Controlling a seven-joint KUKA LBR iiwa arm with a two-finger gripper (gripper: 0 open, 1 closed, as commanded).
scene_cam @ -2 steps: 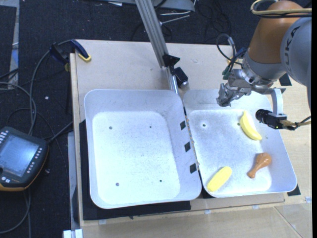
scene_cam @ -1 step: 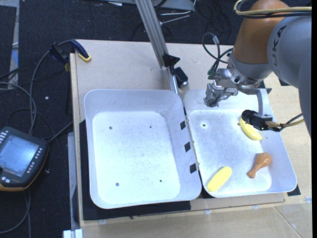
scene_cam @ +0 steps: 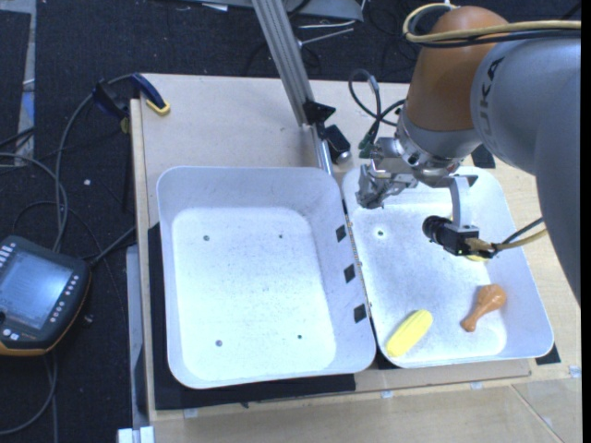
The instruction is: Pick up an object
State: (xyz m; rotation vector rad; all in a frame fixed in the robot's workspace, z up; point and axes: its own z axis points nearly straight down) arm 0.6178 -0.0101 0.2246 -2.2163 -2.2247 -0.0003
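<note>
Corn (scene_cam: 408,332) lies at six o'clock in the right bin (scene_cam: 517,340), a drumstick (scene_cam: 484,306) near it at four. My pincer (scene_cam: 374,195) hangs at the bin's eleven o'clock corner, how it is set I cannot tell. Judging by this, I am at the approach; next I must swing toward six and descend over the corn.

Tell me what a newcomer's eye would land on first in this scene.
The big grey arm with its orange band reaches in from the right, its tool low over the far end of the right bin. Near that bin's front lie a yellow corn cob and a tan drumstick.
</note>
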